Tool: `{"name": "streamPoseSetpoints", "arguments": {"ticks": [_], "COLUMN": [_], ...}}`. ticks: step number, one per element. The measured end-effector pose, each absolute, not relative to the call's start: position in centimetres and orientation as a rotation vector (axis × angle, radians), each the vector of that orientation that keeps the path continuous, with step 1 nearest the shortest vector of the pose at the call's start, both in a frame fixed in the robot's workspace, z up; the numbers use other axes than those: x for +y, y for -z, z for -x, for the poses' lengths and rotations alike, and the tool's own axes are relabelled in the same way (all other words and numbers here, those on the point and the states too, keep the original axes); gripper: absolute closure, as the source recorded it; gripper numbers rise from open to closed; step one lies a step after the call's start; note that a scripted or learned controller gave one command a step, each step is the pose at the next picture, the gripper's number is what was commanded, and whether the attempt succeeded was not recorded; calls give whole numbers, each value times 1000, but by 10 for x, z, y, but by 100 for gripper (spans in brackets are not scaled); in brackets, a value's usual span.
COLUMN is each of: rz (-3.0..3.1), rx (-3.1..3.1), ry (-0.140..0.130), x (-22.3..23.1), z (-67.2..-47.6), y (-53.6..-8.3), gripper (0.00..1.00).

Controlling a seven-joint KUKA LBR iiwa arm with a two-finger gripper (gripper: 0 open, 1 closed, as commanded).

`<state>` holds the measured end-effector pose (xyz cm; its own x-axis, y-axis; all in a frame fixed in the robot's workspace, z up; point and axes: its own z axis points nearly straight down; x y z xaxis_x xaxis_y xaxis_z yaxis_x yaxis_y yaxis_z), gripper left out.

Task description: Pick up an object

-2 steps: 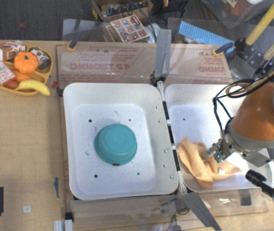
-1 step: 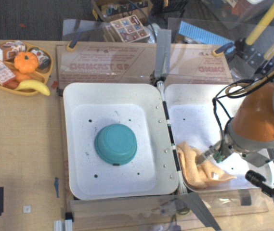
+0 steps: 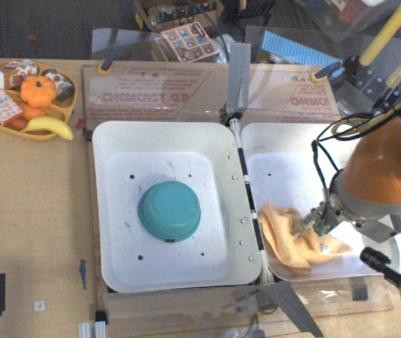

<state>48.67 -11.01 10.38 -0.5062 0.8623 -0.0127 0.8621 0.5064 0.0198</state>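
A crumpled orange cloth (image 3: 288, 239) lies in the front left part of the right bin (image 3: 285, 167). A teal bowl (image 3: 170, 210) rests upside down in the middle of the left bin (image 3: 115, 153). My gripper (image 3: 315, 224) is low over the cloth's right part, reaching in from the right under the orange wrist band (image 3: 380, 167). Its tip touches or nearly touches the fabric. The wrist hides much of the bin's right side.
A yellow dish (image 3: 3, 118) with toy fruit, a banana and small boxes sits on the bench at the far left. Cardboard and clear panels stand behind both bins. A divider ridge (image 3: 246, 189) separates the bins.
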Motion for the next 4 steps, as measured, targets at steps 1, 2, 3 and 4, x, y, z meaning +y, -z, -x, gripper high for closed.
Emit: {"name": "streamPoseSetpoints", "arguments": {"ticks": [1, 2, 3, 4], "rz": [-1442, -1289, -1732, -1477], "rx": [2787, 2862, 2615, 2766], "ry": [-1, 0, -1, -1], "x": [-79, -78, -75, -45], "z": [-562, -563, -635, -667], "y": [-185, -185, -239, -223], "gripper": [100, 100, 100, 100]}}
